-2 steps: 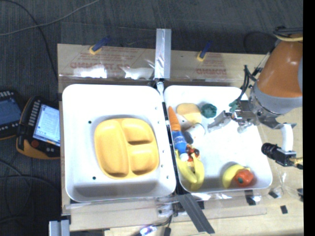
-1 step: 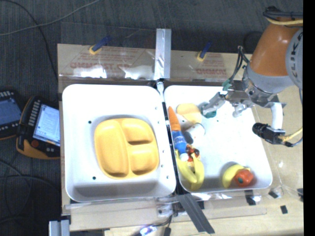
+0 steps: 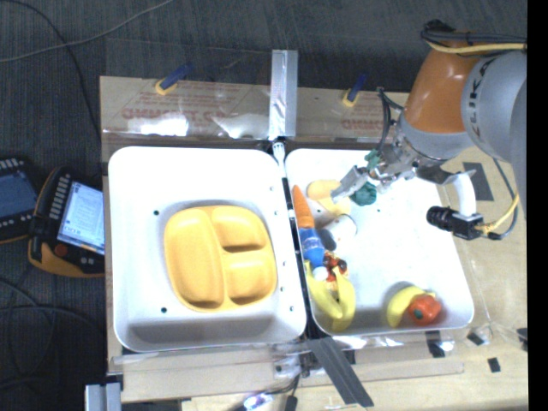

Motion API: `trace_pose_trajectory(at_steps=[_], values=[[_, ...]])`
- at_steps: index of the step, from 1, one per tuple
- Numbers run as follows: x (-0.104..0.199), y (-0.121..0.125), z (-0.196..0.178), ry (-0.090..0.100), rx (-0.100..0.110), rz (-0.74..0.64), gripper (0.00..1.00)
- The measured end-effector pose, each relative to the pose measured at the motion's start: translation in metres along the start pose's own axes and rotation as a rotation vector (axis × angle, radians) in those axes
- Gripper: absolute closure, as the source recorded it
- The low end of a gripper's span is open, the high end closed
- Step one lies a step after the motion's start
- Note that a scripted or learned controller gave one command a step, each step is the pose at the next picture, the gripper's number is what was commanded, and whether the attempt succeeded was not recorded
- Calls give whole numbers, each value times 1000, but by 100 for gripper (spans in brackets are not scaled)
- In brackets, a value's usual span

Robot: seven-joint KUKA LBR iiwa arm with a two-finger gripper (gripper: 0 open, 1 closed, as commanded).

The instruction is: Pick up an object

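The right bin holds several items. An orange carrot-like piece and a blue bottle lie along its left wall. A yellow banana sits at the front left. A yellow fruit touches a red one at the front right. My gripper hangs low over the bin's back left, beside a pale yellow object and above a small white piece. A small teal thing sits right at the gripper's tip; whether it is gripped is unclear.
The left bin holds a yellow divided plate. The grey and orange arm comes in over the right bin's back right corner, and a black cylinder juts from it. A handheld pendant lies off the bench at left.
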State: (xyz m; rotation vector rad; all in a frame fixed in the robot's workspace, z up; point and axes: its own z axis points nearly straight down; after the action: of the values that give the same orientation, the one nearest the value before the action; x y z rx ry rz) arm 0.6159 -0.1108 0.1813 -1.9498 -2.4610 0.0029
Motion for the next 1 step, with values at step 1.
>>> trace_pose_trajectory(at_steps=[1], values=[[5,18,87,-3,-2,-83,0]])
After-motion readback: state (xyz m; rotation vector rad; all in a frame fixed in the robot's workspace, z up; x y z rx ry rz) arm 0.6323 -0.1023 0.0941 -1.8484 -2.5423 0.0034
